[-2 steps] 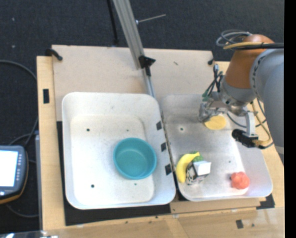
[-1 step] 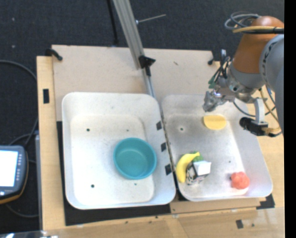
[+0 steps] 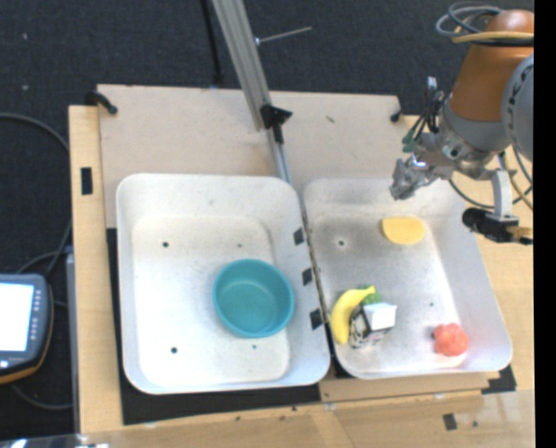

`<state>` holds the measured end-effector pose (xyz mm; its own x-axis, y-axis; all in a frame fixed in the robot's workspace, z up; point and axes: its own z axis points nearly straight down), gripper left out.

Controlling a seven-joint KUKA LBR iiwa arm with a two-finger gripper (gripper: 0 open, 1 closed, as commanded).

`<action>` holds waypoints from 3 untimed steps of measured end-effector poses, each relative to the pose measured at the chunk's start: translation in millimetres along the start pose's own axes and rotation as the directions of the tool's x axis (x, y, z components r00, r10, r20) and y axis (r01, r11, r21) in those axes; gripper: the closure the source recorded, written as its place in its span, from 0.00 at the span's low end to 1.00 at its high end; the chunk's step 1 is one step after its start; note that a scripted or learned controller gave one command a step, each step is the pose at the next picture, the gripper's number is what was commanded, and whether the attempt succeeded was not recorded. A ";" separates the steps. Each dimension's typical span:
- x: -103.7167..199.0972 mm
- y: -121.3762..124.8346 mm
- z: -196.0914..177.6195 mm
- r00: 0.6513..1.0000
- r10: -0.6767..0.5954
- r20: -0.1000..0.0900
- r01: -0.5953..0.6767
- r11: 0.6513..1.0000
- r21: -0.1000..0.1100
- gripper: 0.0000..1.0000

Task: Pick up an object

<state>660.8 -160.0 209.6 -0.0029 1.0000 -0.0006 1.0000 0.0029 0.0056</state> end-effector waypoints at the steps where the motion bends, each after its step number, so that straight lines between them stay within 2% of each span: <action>1: 51.5 -9.2 -17.9 1.000 -0.004 -0.003 0.004 1.000 0.004 1.00; 3: 161.7 -22.8 -10.8 1.000 -0.004 -0.002 0.004 1.000 0.006 1.00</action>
